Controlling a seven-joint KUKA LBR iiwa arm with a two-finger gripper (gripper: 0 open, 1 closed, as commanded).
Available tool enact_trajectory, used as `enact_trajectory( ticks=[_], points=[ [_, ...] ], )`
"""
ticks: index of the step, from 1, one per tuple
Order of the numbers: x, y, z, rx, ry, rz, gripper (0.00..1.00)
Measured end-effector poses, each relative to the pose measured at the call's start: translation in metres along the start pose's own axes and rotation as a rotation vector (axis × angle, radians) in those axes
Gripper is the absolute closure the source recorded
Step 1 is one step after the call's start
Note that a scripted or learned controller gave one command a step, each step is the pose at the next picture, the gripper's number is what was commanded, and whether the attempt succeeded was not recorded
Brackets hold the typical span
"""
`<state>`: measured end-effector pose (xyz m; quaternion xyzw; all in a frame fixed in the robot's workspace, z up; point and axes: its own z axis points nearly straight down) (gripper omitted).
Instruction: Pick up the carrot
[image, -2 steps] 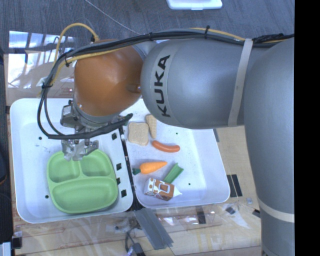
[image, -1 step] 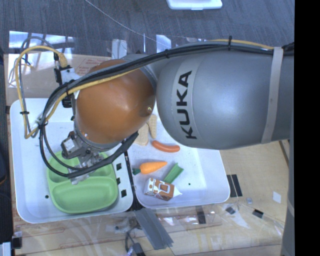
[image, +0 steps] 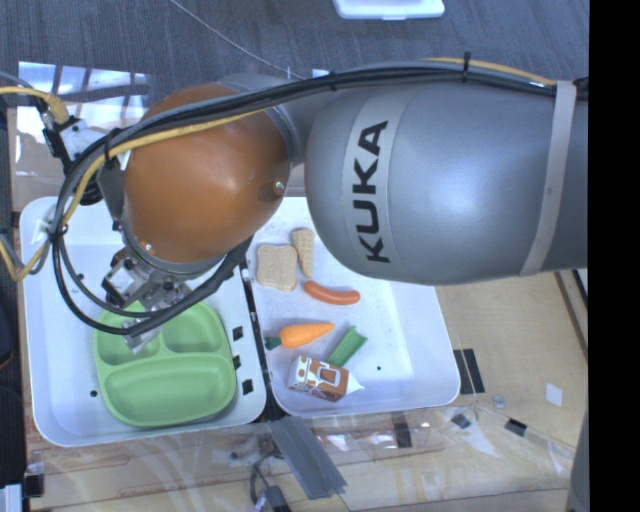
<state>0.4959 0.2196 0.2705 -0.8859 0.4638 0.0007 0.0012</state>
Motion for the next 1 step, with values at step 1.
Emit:
enact_trajectory(
  ticks=[1],
  points=[
    [-0.0112,0.0177,0.0567,-0.007,-0.001,-0.427,1.0]
  ],
)
